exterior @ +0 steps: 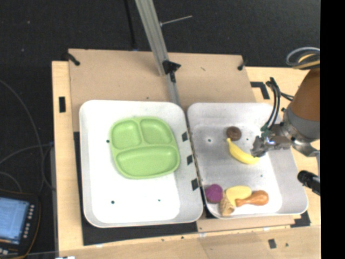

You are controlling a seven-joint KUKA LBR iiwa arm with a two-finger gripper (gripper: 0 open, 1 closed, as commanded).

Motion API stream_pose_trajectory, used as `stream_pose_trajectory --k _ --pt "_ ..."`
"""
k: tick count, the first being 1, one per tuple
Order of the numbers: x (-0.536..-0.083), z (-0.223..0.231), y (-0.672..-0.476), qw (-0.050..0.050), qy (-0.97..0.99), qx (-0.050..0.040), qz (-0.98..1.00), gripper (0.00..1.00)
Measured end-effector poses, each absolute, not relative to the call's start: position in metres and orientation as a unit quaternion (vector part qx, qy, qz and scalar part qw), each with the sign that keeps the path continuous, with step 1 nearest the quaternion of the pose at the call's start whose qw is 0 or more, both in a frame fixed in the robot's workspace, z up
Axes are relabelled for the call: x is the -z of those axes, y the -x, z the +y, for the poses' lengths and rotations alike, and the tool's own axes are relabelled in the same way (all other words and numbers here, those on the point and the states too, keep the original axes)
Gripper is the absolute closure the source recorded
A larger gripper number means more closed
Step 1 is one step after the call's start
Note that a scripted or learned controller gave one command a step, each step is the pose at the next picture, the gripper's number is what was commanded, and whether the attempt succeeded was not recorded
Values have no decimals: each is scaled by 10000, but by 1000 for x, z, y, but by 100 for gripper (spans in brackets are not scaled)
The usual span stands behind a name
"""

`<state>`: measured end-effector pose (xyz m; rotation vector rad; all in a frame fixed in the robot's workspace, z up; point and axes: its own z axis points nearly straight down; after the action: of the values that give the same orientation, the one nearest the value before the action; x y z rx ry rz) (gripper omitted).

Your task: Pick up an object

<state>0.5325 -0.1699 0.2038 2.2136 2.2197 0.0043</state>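
Over the right bin (280,201), jaws (261,147) beside a banana (241,154), jaw state unclear, no legible writing.

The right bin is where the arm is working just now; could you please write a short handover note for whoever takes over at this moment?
Gripper: low in the right bin, at the right end of the banana; its grip cannot be judged.
Things: brown ball just above the banana; purple ball, yellow piece and orange-brown piece along the bin's near edge. Green divided plate in the left bin.
Done: arm brought to the banana.
Left: grasp and lift; the banana lies on the bin floor.
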Motion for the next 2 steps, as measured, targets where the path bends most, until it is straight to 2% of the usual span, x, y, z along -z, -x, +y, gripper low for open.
stream_pose_trajectory --k 1,2 --pt "-215 -171 -533 16 -7059 -7 7083 100" --pt "-228 -124 -537 18 -7044 -18 7098 100"
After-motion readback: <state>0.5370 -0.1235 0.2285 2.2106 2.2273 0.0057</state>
